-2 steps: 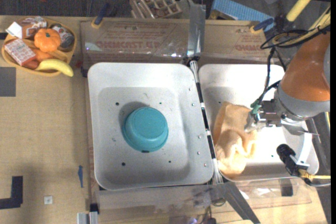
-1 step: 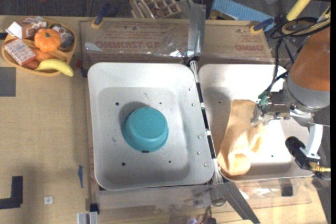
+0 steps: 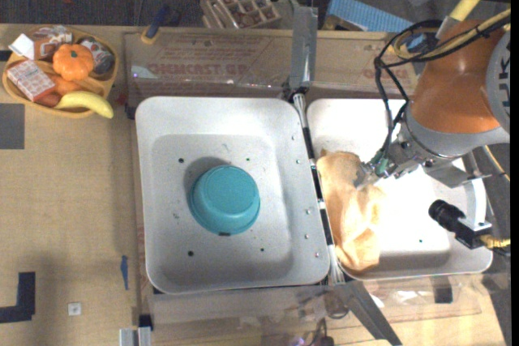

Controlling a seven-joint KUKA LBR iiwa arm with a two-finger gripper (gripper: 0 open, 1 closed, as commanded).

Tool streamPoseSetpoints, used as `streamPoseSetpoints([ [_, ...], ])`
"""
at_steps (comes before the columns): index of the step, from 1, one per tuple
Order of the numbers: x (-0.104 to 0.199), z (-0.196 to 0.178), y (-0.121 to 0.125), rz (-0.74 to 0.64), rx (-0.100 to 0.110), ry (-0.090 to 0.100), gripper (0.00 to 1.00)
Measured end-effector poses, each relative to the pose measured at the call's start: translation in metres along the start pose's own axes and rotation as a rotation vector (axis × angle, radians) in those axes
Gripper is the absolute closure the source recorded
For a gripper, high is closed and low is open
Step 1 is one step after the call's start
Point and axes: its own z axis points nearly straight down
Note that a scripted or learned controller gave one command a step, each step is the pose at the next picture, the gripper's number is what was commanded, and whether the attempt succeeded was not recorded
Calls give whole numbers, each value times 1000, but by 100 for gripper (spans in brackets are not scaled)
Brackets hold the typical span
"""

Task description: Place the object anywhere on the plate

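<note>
A round teal plate [image 3: 225, 198] lies in the middle of the left white bin [image 3: 158, 126]. A tan, soft-looking object [image 3: 353, 215] lies along the left wall of the right white bin [image 3: 422, 243], stretching from its middle down to the near corner. My gripper [image 3: 375, 172] reaches in from the right and is down at the upper right edge of the tan object. It looks to be touching the object or just above it. The wrist hides the contact, so a grasp cannot be confirmed. The grey arm with its orange band [image 3: 454, 93] hangs over the right bin's far side.
A black cylindrical part [image 3: 452, 223] sticks out over the right bin's right side. A basket of toy food [image 3: 61, 75] with a banana and an orange sits at the bench's far left. Cardboard panels [image 3: 215, 61] stand behind the bins, and a ridge divides them.
</note>
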Motion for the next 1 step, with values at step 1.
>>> streamPoseSetpoints([
  [1,41,4,30,-397,-2,-2,100],
])
